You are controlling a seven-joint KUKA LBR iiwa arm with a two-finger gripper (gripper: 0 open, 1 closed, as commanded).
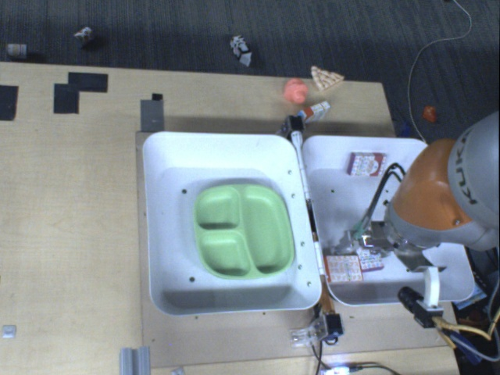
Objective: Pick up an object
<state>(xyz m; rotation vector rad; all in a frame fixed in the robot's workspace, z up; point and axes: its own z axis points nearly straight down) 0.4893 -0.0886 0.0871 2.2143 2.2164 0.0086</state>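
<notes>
gripper (pixel 362 244) hung low over small red patterned cards (pixel 353 266) at right bin's (pixel 336 162) front edge, grip unreadable; reaching step, closing on one next.

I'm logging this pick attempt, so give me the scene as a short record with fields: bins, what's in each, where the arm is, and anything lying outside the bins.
left bin: holds a green divided tray, three compartments
right bin: a small red-and-white card near the far wall; patterned cards near the front wall
arm: reaches in from the right, wrist low over the right bin's front half
gripper: hidden under the wrist, state not readable
outside bins: pink ball and a triangular piece on the bench beyond the bins
</notes>
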